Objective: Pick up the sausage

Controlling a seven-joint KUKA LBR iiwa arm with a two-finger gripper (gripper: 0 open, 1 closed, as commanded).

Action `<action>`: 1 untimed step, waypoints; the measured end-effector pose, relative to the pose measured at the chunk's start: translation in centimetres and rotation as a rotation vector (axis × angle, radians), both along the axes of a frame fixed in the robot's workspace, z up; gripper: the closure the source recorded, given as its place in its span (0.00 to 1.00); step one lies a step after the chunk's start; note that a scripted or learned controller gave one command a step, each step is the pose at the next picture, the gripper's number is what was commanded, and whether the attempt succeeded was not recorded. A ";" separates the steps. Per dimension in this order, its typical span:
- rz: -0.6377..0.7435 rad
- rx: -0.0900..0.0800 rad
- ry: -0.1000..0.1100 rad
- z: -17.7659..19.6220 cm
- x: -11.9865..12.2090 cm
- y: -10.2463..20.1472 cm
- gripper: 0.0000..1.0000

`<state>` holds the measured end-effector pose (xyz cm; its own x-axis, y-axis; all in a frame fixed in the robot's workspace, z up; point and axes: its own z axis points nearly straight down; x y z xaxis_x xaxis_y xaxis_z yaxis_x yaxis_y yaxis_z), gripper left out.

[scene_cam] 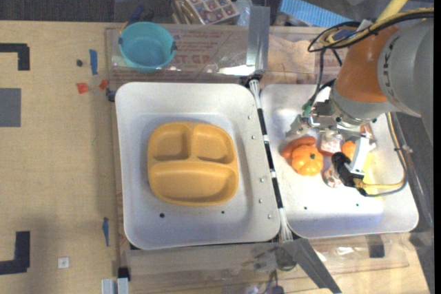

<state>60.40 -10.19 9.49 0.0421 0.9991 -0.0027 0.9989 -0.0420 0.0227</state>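
Sausage lies in the right bin, just right of a small orange pumpkin, as a pinkish-brown piece running from under the wrist down toward the camera. Its upper part is hidden by the gripper, and its lower end near the black cable is blurred, so its full length and exact shape are hard to make out; the long axis appears to run roughly up and down the view, tilted slightly.

Directly above the sausage hangs the gripper, low in the bin, with the orange band of the arm covering much of the bin's far side. Whether the claw is parted or clenched, or grasping anything, cannot be told, since the wrist body and cables mask it. Right of the sausage, a smaller orange thing and a yellow thing peek out beside the gripper, both largely covered.

Left of the pumpkin, across the divide, the left bin holds a yellow-orange divided plate with three compartments.
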 end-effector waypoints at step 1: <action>0.169 -0.006 -0.005 0.1 -1.7 0.2 0.00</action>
<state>58.66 -9.98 9.61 -0.1264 0.9919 -0.0093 0.9916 0.1266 0.0276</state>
